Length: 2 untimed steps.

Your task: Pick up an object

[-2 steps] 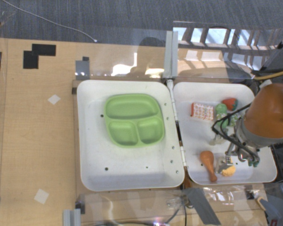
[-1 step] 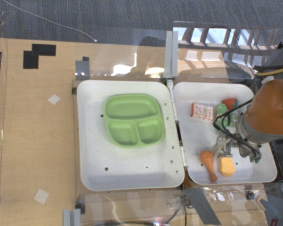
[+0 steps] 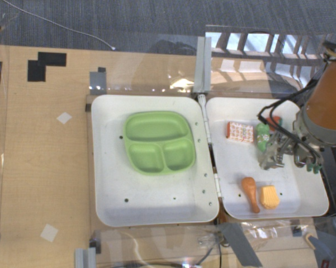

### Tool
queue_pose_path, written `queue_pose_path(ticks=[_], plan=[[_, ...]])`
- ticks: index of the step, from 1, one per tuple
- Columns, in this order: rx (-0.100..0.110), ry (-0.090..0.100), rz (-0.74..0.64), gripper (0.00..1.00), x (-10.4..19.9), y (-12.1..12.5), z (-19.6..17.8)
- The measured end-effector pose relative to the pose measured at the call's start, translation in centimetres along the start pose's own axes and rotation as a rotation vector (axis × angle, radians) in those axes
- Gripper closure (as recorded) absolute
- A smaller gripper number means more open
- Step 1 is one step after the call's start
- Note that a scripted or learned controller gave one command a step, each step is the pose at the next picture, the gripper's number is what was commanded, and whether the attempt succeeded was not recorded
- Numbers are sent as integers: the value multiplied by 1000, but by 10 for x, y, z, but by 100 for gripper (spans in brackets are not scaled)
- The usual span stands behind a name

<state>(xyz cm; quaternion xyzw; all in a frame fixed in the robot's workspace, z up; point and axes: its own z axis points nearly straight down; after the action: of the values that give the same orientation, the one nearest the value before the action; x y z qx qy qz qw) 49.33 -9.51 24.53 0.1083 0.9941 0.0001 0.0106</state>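
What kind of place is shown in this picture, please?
Probably a robot lab test bench. An arm with a claw works over two white bins, toy food lies in one, and black markers sit on the board.

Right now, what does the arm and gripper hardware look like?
The arm shows a broad orange band above a grey wrist. Black cables loop off the wrist. The gripper is bare grey metal with small green and red fittings on its body.

The end effector [image 3: 272,159] hides part of a green object [image 3: 262,134]; the arm [image 3: 330,102] is cut off at three o'clock.
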Motion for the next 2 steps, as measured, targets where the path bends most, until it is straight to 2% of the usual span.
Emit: queue_pose_path(ticks=[1,2], plan=[[-3,11,-343,100,-3,68,6],[-4,9,-770,100,4,54,-18]])
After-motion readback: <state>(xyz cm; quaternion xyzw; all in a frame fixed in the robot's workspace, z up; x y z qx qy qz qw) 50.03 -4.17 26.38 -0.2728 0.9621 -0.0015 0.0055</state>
